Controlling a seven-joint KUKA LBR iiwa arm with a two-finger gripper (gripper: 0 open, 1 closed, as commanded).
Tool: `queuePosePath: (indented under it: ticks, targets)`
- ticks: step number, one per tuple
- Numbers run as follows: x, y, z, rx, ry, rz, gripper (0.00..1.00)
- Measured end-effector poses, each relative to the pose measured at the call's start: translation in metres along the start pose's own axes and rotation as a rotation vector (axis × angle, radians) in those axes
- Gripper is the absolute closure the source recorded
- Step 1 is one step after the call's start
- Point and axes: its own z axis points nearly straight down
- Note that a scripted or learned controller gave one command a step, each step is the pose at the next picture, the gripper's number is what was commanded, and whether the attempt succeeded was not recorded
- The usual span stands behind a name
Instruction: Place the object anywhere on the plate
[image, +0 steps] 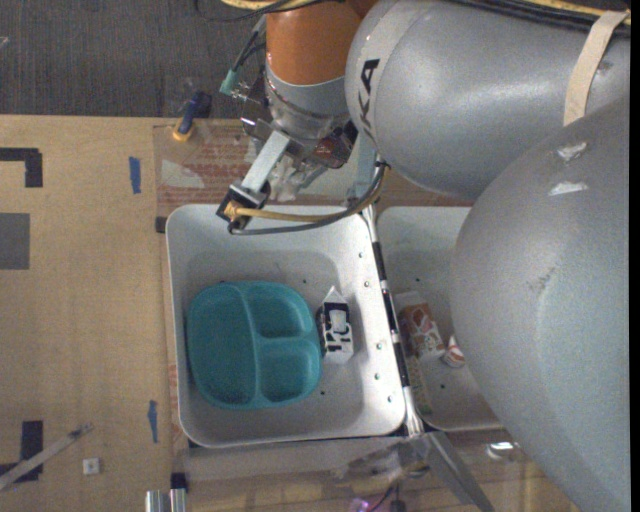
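Hand over tan bench, beside white bin

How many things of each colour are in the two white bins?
Teal plate: 1
Black-and-white object: 1
Brown-and-white packet: 1
Small red-and-white thing: 1
Total: 4 in sight; the arm covers much of the right bin.

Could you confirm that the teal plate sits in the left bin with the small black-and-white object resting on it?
Not quite. The camera view shows the black-and-white object lying on the floor of the left bin, beside the right edge of the teal plate, not on it; the plate is in that bin.
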Motion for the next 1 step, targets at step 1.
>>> queuePosePath:
  ticks: [1]
  targets:
    - [0.0031,-0.0025,-0.0104,-0.001,0.000,-0.007,1.00]
